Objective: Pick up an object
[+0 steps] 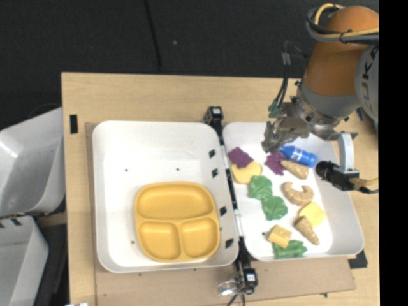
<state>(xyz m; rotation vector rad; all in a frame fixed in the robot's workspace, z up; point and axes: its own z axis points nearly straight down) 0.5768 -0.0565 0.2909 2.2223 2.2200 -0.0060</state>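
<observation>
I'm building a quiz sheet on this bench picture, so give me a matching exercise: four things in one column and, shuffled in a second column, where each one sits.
Things:
1. yellow tray
2. blue bottle
3. gripper
4. green leafy toy

Places:
A. near front edge of the right bin
B. in the left bin
C. over the back of the right bin, beside the blue bottle
D. at the back of the right bin, just above a tan pastry piece

Pairs: 1-B, 2-D, 3-C, 4-A

Mixed toy food pieces (pixel 280 196) in right bin (pixel 344 238)
</observation>
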